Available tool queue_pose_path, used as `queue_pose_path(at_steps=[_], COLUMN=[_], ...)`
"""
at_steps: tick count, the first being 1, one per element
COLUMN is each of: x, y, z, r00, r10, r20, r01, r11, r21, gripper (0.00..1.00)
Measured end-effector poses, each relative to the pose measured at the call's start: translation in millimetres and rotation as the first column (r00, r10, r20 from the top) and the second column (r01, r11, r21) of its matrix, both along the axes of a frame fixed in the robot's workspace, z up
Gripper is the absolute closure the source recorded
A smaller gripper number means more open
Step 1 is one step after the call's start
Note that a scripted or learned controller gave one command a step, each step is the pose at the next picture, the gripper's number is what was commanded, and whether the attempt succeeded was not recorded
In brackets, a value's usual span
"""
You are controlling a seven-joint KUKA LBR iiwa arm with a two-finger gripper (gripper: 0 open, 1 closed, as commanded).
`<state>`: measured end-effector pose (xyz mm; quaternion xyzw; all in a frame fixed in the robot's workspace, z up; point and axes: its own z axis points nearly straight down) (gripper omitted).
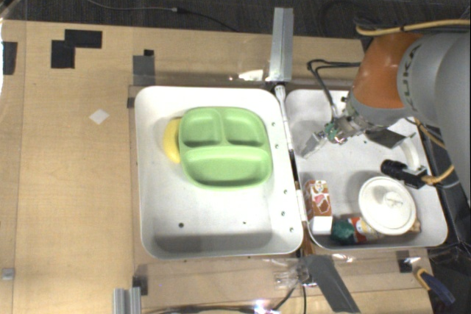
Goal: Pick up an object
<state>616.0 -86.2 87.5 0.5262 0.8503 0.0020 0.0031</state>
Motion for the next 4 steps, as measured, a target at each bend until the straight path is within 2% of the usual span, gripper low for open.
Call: queue_pose_path(at_steps=[1, 2, 3, 4], x=[-22, -49, -47, -47], y=[-32, -29, -29, -29], z=[14, 1, 13, 13], r00=[0.999, 0.979, 0.979, 0.979], r10=[0.043, -0.204, -0.202, -0.202], r20=[-0.004, 0.003, 0.009, 0.008], r01=[-0.043, 0.204, 0.202, 0.202], r11=[0.999, 0.979, 0.979, 0.979], r21=[-0.001, 0.001, 0.001, 0.001], gripper=[0.0, 0.0, 1.0, 0.0])
